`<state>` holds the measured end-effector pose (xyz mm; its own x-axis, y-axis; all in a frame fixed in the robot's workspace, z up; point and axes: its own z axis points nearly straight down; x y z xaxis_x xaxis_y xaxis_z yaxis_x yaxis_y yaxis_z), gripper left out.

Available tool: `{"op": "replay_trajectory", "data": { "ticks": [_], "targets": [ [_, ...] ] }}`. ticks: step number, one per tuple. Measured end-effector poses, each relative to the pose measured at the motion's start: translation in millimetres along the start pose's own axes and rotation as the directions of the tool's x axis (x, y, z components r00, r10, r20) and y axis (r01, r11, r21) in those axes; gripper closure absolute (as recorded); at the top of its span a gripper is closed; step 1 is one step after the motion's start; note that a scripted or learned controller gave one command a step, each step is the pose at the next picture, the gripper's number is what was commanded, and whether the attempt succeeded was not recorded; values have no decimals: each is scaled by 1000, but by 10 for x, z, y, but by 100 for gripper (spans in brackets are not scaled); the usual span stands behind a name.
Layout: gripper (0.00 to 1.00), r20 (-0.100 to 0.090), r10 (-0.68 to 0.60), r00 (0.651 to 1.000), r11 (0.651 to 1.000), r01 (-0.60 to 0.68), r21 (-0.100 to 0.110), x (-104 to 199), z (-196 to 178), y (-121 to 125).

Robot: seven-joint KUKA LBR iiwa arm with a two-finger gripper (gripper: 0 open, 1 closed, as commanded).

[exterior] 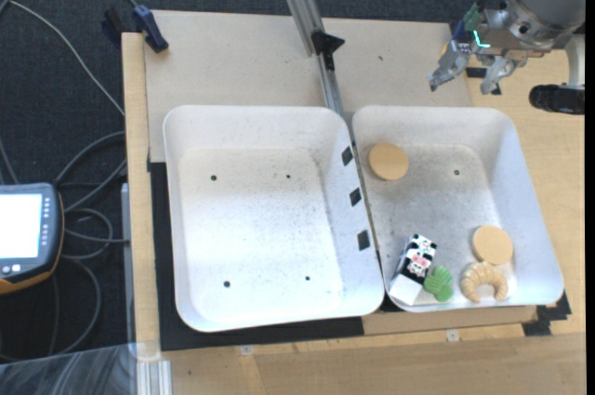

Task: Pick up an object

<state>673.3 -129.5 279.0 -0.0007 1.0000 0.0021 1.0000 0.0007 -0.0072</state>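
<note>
— Objects, nearest first?
— Croissant (pixel 486 282), pale and crescent-shaped, lies in the near right corner of the right bin (pixel 526 189). Just left of it sits a small green bumpy thing (pixel 439 283), touching a black-and-white cow-patterned carton (pixel 415 266) that lies tilted by the near wall.
— Anything flat?
— Two tan round discs: one disc (pixel 492 244) just behind the croissant, the other disc (pixel 389 162) well apart, near the far left corner.
— The bins?
— Both shallow, white, speckled with dark scuffs; the left bin (pixel 256 212) has rounded corners.
— The gripper (pixel 465 72)?
— Above the wooden bench (pixel 232 59) beyond the right bin, fingers spread apart, nothing between them.
</note>
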Motion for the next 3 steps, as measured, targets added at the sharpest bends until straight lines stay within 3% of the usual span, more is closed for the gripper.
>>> {"op": "replay_trajectory", "data": {
  "ticks": [1,3],
  "targets": [
    [0,2,-1,1000,1000,1,-5,-1,-33,6],
    [0,1,1,1000,1000,-1,0,-122,878,-82]
  ]
}}
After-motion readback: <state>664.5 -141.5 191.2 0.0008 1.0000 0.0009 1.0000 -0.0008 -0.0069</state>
